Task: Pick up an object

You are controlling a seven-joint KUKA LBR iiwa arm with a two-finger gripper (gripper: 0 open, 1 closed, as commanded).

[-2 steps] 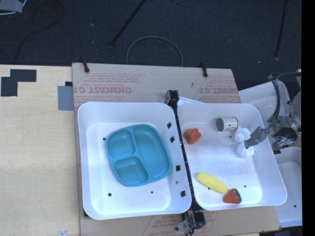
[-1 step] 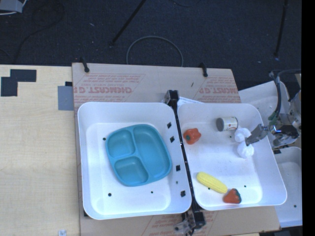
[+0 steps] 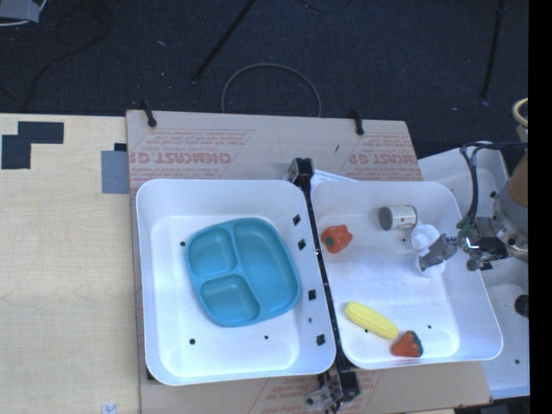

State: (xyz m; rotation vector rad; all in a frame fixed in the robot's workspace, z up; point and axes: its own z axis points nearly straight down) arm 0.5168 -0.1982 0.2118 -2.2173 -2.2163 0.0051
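Observation:
The right bin (image 3: 470,317) holds several small objects. An orange-red pepper (image 3: 336,238) lies near its left wall, and a grey and white cylinder (image 3: 397,217) lies on its side towards the back. A small white object (image 3: 424,235) sits just right of the cylinder. A yellow corn cob (image 3: 372,320) and a red strawberry (image 3: 406,344) lie near the front. My gripper (image 3: 438,254) reaches in over the bin's right side, low and right beside the white object. Nothing shows as held in it.
The left bin (image 3: 164,231) bears a blue divided plate (image 3: 242,271). A black divider (image 3: 316,274) runs between the bins. The arm and its cables (image 3: 496,231) hang over the right bin's right rim. Cardboard lies under both bins.

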